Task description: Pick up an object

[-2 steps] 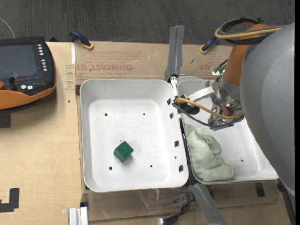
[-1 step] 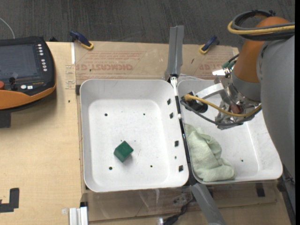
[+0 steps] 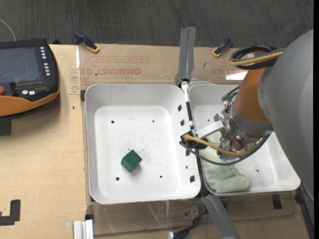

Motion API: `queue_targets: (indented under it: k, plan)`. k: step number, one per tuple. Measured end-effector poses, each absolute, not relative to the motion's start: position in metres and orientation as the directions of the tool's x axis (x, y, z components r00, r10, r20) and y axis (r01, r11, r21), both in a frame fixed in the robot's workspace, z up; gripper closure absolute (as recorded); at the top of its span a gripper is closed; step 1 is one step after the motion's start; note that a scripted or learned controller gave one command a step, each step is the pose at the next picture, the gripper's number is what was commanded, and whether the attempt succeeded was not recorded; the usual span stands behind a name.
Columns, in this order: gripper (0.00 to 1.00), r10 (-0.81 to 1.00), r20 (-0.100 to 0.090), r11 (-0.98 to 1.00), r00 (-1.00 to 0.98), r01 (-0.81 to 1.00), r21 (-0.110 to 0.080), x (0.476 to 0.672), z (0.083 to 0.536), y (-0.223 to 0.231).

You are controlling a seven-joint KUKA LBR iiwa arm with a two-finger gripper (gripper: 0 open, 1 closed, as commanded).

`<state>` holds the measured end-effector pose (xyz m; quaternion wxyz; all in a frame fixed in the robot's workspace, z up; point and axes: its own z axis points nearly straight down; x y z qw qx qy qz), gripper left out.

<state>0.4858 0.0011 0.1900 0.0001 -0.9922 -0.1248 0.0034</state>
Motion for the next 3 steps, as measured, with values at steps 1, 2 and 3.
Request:
queue_targets:
  k: [1, 2, 3]
  plan:
    - [1.0, 0.475, -0.005, -0.88, 0.88, 0.475, -0.001, 0.525, 0.19, 0.032]
    - [1.0, 0.349, -0.005, -0.937, 0.937, 0.349, -0.002, 0.476, 0.191, -0.015]
    - [1.0, 0.219, -0.005, -0.976, 0.976, 0.219, 0.0, 0.527, 0.191, -0.011]
